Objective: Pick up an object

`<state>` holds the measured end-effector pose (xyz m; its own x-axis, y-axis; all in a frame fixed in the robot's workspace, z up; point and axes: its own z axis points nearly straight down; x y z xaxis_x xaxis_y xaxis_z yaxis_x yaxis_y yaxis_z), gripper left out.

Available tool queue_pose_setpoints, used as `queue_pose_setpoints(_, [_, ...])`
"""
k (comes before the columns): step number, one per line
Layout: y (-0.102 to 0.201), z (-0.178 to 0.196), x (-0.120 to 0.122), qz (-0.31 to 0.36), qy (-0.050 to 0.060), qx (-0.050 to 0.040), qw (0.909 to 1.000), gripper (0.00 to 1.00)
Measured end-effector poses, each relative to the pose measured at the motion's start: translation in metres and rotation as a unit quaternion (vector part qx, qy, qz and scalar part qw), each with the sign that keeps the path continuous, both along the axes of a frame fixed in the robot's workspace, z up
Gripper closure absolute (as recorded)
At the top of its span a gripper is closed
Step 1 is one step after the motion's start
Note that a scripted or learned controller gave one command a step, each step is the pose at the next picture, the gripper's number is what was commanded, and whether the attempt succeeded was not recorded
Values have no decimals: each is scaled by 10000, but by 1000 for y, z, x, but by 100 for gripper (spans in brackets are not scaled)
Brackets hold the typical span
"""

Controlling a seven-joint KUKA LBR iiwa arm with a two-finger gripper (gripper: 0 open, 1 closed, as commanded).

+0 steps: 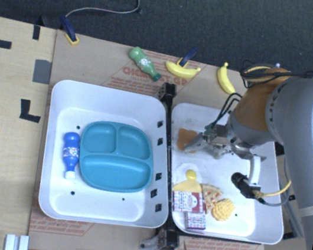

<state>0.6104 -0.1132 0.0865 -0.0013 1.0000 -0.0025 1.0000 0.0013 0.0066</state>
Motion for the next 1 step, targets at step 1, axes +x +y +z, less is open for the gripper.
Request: queue_pose_setpoints(1, [19,-1,53,5,21,8,10000,0])
